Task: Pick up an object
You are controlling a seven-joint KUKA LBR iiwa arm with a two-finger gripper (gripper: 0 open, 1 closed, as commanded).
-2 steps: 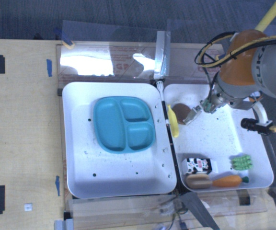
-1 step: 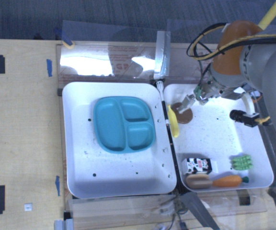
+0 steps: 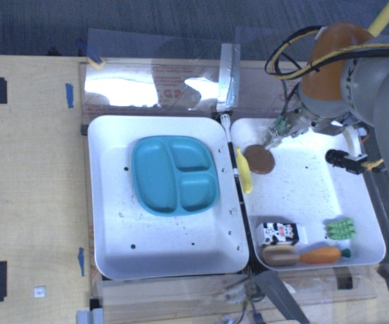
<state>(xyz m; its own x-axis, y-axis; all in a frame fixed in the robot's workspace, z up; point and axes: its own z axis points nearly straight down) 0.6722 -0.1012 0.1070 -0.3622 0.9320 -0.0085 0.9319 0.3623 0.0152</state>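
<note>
The gripper (image 3: 275,138) hung low over the back left corner of the right bin (image 3: 367,201), its tip just up and to the right of a brown disc (image 3: 259,160). From the gripper, the disc lay a little forward and to the view's left, close enough that the two may have been touching; I could not tell. The disc is round, so it offered no long axis to line up with. Just beside it, along the bin's left wall, lay a banana (image 3: 244,171) with its long axis running front to back, parallel to that wall. Either could have been the target, but the disc looked the nearer.

Whether the gripper was spread or pressed together could not be made out: its tip was small, pale and glared against the white bin floor, and nothing could be seen between its parts.

The other things sat well apart from it along the front edge of the right bin: a black-and-white carton (image 3: 279,233), a brown bun-like piece (image 3: 280,254), a carrot (image 3: 321,254) lying left to right, and a green bunch (image 3: 340,229). The left bin (image 3: 107,201) held a blue tray (image 3: 175,174). The arm's bulk and cables hid the right bin's back right corner.
</note>
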